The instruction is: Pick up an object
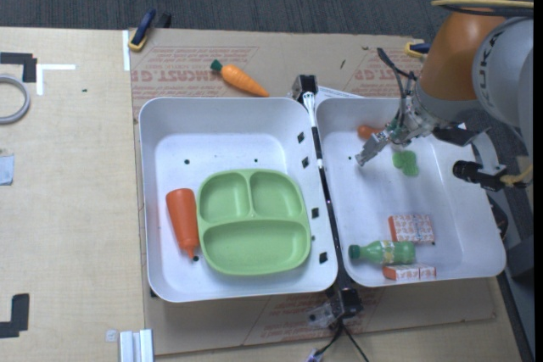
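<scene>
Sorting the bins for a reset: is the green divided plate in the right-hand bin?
No, the green divided plate lies in the left bin, beside an orange cylinder.

One fixed camera looks down from above the tan cardboard-covered bench (68, 208) at a slant, far enough back to take in both shallow white plastic bins (left bin (161, 131), right bin (475, 254)) whole. Dark carpet lies along the top, and the grey arm with orange band (475, 64) enters from the right.
</scene>
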You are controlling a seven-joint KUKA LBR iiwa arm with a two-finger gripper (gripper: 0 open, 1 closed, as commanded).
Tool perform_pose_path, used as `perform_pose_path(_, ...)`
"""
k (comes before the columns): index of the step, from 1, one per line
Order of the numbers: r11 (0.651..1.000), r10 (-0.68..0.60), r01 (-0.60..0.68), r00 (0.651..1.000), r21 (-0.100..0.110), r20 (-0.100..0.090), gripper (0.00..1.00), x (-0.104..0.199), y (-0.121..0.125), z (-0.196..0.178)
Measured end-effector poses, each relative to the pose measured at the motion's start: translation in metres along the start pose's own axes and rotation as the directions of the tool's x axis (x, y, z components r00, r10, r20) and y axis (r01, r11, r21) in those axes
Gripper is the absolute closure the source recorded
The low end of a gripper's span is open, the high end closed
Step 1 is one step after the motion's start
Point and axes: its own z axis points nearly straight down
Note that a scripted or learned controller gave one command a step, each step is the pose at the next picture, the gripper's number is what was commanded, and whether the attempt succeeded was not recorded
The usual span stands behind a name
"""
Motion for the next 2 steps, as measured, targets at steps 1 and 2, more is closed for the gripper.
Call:
perform_pose_path(1,1.0,0.002,-0.002,1.0,-0.002,0.002,1.0,-0.001,0.0,-0.01)
perform_pose_path(2,0.998,0.061,-0.061,0.998,-0.001,0.002,1.0,0.088,0.017,-0.15)
